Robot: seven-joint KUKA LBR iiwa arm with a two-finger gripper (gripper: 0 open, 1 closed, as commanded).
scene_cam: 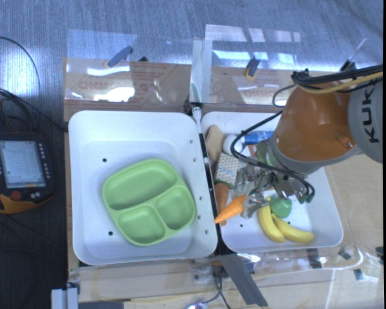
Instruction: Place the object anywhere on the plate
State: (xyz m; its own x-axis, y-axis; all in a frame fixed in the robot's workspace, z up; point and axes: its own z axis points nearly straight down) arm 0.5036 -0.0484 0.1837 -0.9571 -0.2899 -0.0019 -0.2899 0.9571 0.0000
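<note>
A green plate (149,201) with three compartments lies in the left bin (90,140), nothing on it. The arm hangs over the right bin (328,227), its orange band (315,127) covering much of it. My gripper (253,190) is down among the objects there, just right of the thick end of an orange carrot (228,210) that lies against the bin's left wall. Two yellow bananas (282,227) lie just right of the gripper, with a small green round object (281,206) above them. The wrist hides what is directly beneath it.
In the right bin's back left lie a brown oblong piece (213,140), a patterned packet (226,168) and a white and blue item (244,140), partly under the arm. A pendant (16,166) with a screen lies left of the bench.
</note>
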